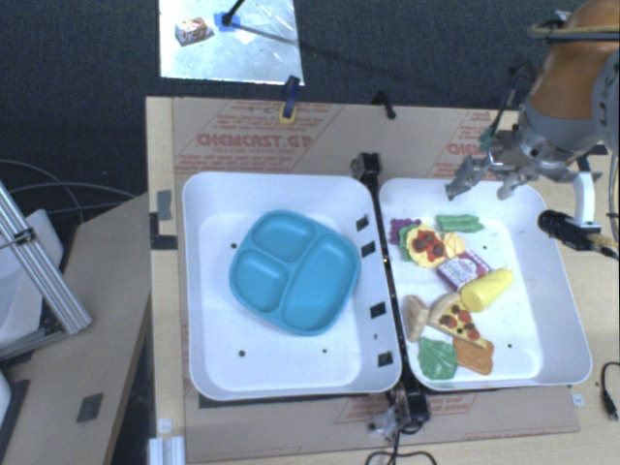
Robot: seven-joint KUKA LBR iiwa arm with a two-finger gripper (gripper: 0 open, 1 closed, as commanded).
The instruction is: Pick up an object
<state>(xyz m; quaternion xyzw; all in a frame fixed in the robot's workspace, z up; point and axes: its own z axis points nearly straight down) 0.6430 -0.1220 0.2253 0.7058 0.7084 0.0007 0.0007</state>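
Nearest the camera is the front edge of the bench, a brown board with red printing, and it carries two shallow white bins side by side.

Left bin lies well to the left of the end effector and lower in the view. It holds a blue divided plate, which has three compartments and sits a little turned.

Right bin begins directly under the end effector and stretches toward the camera. All small objects are here, below and slightly left of the end effector. A pizza slice lies near the front of the bin, with an orange piece touching its lower end and a green leafy toy just beside it on the left. A yellow toy, like a corn or banana, rests above the pizza slice. Next to it is a purple packet. A red and yellow round toy lies further up, and a green bean pod is the closest object to the end effector, just below it.

End effector hangs over the back rim of the right bin. Its two fingers stand apart, spread open, and nothing is between them.
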